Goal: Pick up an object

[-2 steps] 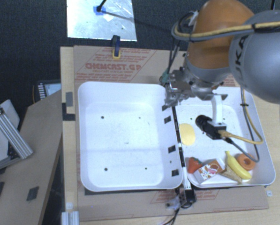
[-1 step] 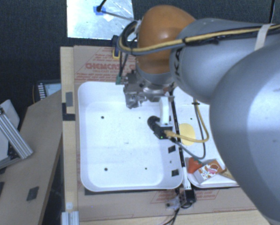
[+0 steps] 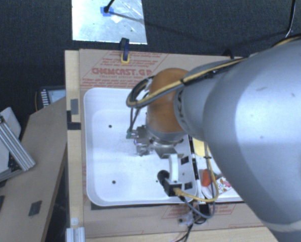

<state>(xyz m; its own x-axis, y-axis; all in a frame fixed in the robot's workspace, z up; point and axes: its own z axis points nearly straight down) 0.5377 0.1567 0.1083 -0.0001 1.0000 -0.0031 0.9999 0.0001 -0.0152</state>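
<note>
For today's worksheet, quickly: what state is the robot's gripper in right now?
Gripper: over the left white bin; open or closed cannot be told.

— What's under the bench?
— Dark carpet (image 3: 200, 14), with a shiny metal sheet (image 3: 109, 14) lying on it, blue tape (image 3: 106, 10) stuck there.
— And left?
— An aluminium rail (image 3: 9, 140), slanted, beside a tan board (image 3: 34, 170). Brown cardboard (image 3: 117, 64) printed in red covers the benchtop.
</note>
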